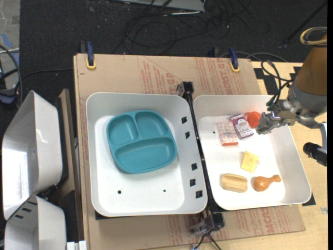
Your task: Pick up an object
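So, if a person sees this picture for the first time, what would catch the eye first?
Probably the teal divided plate, lying alone in the left bin. Next, the small items in the right bin: a yellow block, a bread roll, a brown drumstick and little packets. The gripper hovers at that bin's upper right, beside an orange object.

Toy foods (249, 161) scattered in right bin (296, 160)

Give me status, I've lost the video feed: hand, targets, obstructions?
Hand low over right bin, upper edge, beside orange item. Nothing seen held. Cheese wedge, bread roll, drumstick loose. Teal plate in left bin.
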Controlling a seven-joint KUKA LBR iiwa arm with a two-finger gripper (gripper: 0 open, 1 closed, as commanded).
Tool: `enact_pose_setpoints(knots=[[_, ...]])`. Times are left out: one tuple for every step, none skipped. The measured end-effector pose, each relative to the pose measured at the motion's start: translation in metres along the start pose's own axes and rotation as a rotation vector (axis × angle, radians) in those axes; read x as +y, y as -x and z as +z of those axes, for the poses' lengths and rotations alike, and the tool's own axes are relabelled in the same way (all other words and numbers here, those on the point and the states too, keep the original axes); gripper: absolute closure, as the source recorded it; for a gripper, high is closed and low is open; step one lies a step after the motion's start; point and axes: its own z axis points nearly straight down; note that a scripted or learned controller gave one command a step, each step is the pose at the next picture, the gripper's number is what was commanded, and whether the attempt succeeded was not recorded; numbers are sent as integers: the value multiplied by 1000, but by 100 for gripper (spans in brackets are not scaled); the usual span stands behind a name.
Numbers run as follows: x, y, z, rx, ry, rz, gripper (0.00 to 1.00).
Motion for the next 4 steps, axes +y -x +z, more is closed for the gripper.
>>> enact_pose_setpoints(knots=[[1,0,-39,0,0,-3,100],[-4,-57,-28,3,-6,-7,100],[2,-107,-20,3,-6,-7,100],[10,-164,-24,4,-3,-8,100]])
